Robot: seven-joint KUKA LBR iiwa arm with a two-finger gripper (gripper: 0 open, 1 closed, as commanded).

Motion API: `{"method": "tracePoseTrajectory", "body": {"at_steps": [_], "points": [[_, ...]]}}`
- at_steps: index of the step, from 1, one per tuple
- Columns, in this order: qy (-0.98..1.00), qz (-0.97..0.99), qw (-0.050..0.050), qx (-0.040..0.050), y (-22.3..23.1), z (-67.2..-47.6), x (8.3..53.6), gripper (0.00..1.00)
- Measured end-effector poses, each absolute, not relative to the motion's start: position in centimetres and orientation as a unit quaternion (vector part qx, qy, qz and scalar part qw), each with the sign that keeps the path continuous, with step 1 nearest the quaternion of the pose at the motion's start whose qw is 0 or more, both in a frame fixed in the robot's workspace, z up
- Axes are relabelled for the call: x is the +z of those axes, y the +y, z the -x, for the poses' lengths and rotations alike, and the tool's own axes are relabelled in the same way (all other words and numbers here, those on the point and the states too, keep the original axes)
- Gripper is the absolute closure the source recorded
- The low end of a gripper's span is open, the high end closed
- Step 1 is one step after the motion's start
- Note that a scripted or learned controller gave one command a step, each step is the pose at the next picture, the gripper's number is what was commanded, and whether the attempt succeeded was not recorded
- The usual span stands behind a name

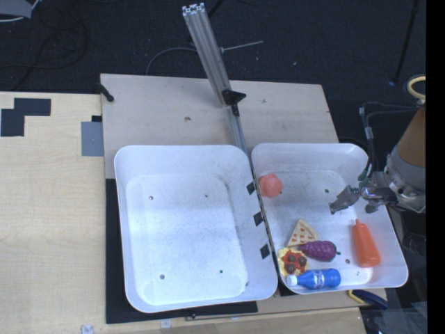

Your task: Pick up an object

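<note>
Nearest the camera, at the front rim of the right bin [361, 152], a small blue bottle [316, 279] with a white cap is seen lying on its side. Just left of the bottle a round yellow piece with red and dark spots [292, 261] is found, and above that a tan wedge shaped like a pizza slice [301, 233]. A glossy purple, egg-shaped object [319, 250] is lodged beside the wedge, above the bottle. Right of it, near the bin's right wall, a smooth orange bottle-shaped piece [364, 245] is laid lengthwise. A pinkish-red ball [270, 184] is set against the bin's left wall, well apart from the rest. The left bin [139, 160] is made of the same matte white, shallow, round-cornered plastic, and both are carried by the pale wooden bench [167, 110]. The metal pincer [348, 199] is held over the right bin above the orange piece; nothing is seen between its fingers, and how far apart they stand cannot be told.
</note>
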State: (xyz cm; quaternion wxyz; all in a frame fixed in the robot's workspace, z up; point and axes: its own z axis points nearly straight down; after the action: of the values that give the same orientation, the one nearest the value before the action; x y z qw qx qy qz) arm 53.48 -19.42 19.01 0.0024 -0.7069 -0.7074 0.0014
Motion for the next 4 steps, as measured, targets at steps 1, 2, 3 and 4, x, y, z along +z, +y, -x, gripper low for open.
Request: {"method": "tracePoseTrajectory", "body": {"at_steps": [1, 2, 3, 4], "points": [[-0.707, 0.707, 0.002, 0.0011, -19.7, -54.0, 14.5, 0.0], [-0.707, 0.707, 0.002, 0.0012, -19.6, -53.8, 9.3, 0.0], [-0.707, 0.708, 0.0, 0.0003, -19.7, -53.9, 10.5, 1.0], [-0.707, 0.708, -0.001, -0.0005, -20.1, -53.6, 14.7, 1.0]]}}
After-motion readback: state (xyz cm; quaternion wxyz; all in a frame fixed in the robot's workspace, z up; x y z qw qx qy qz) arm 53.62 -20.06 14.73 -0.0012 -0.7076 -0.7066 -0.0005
